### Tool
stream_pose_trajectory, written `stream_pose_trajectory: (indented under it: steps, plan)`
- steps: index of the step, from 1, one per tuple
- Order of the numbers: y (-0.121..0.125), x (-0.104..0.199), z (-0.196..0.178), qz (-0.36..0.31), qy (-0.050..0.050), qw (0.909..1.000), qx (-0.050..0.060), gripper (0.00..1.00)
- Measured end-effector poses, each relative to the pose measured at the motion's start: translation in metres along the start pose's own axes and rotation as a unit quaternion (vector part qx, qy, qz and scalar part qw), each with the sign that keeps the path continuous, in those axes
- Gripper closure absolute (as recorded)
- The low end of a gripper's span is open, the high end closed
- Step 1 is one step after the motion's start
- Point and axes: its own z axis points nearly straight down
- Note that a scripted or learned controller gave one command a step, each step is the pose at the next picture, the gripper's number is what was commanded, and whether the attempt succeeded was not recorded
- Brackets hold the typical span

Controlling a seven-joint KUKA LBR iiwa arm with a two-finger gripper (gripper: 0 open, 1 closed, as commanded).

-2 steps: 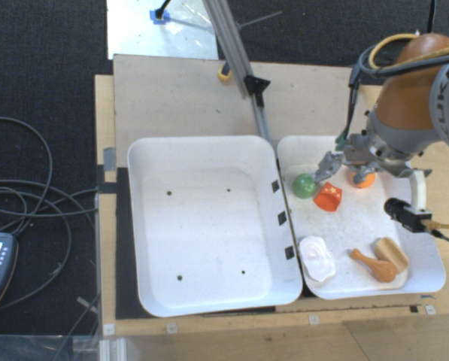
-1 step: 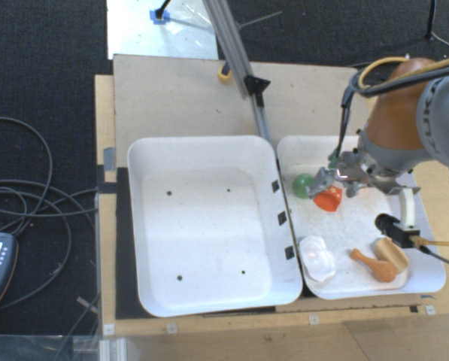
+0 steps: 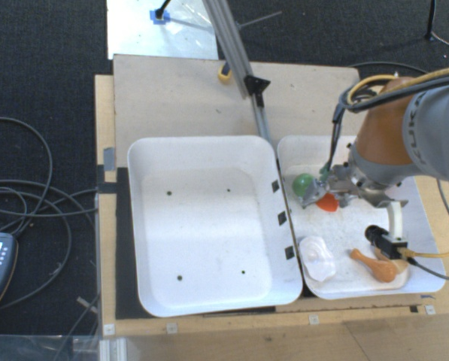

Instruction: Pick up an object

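No text, label or number can be read anywhere.

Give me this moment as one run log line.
gripper: low in right bin | beside green ball, orange piece | nothing visibly held

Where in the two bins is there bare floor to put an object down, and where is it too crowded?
The left bin offers its whole white floor. The right bin is crowded: green ball, orange piece, white crumpled thing and tan drumstick-shaped toy lie there, with the gripper above. A small bare patch lies between the orange piece and the toy.
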Motion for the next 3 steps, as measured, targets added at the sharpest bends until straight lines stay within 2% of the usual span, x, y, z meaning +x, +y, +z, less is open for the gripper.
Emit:
stream_pose_trajectory:
  steps: [1, 2, 3]
  plan:
    - [0.002, 0.0, -0.014, 0.0, 0.0, 1.0, -0.004, 1.0]
    - [0.006, -0.002, -0.057, -0.001, -0.001, 1.0, -0.005, 1.0]
    - [0.003, -0.007, -0.12, -0.002, -0.001, 1.0, -0.006, 1.0]
